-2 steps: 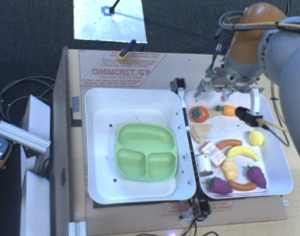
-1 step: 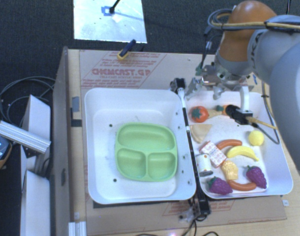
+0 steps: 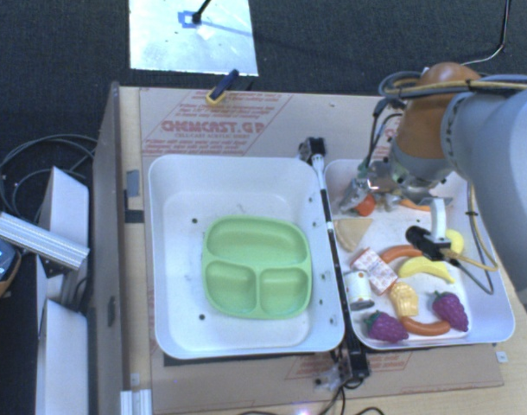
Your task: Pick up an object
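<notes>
1. I have the arm (image 3: pixel 471 137) reaching in from the right, its pincer (image 3: pixel 376 188) down at the far left corner of the right bin (image 3: pixel 505 318); I cannot tell its state from here.
2. Just beneath it lies a small orange-red piece (image 3: pixel 365 205), the likeliest target because it is nearest; it looks smooth, short and rounded.
3. The other toys crowd the same bin: a pale wedge (image 3: pixel 353 232), a banana (image 3: pixel 428 269), two purple grape bunches (image 3: pixel 384 327) and a corn cob (image 3: pixel 404 299).
4. The left bin (image 3: pixel 173 232) carries a green divided plate (image 3: pixel 257 266), well apart from the work.
</notes>
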`<move>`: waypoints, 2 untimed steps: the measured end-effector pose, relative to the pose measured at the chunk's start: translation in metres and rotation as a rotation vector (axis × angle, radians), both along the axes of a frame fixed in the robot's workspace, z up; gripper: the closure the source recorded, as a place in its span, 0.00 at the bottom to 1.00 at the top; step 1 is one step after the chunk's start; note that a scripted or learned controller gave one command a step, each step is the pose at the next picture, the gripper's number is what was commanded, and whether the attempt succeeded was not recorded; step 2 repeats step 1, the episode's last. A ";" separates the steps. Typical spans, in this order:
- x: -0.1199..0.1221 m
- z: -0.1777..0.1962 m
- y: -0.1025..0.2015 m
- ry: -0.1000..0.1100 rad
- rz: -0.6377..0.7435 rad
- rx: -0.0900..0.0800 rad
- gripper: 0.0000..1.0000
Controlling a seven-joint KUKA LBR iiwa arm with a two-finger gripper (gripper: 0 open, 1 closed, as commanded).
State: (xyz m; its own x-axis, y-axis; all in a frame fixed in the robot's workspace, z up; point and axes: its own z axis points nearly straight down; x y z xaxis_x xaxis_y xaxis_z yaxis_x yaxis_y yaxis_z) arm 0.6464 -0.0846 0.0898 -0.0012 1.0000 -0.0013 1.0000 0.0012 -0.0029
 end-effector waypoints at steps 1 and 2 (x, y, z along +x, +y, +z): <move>0.002 0.013 0.001 -0.002 0.002 0.002 1.00; 0.002 0.013 0.001 -0.002 0.002 0.002 1.00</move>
